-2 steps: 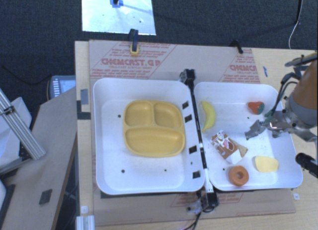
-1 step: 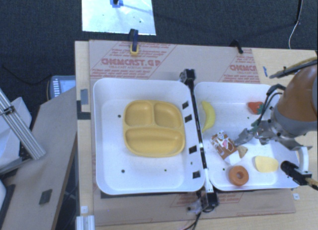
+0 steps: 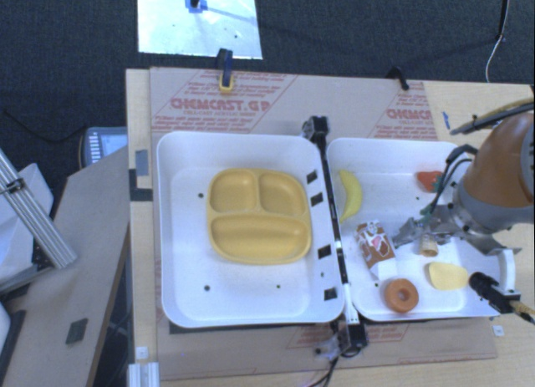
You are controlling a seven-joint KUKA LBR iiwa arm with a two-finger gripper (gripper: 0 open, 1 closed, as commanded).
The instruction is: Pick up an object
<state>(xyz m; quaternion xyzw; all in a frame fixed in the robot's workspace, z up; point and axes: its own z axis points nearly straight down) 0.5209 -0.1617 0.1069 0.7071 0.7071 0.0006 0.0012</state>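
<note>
My gripper [image 3: 420, 235] hangs low over the middle of the right bin [image 3: 393, 153], reaching in from the right. A small tan piece [image 3: 430, 248] sits right under its tip; the view does not show whether it is gripped. A brown and red packet [image 3: 375, 243] lies just left of the gripper. An orange doughnut [image 3: 401, 295] rests near the bin's front edge, with a pale yellow wedge [image 3: 446, 276] to its right. A yellow banana [image 3: 351, 194] lies along the bin's left wall. A red item [image 3: 429, 180] shows at the back, partly behind the arm.
The left bin [image 3: 180, 210] holds a yellow divided plate [image 3: 255, 215] in its middle. A black divider with clips [image 3: 328, 210] runs between the two bins. The arm's orange band [image 3: 501, 160] covers the right bin's right side.
</note>
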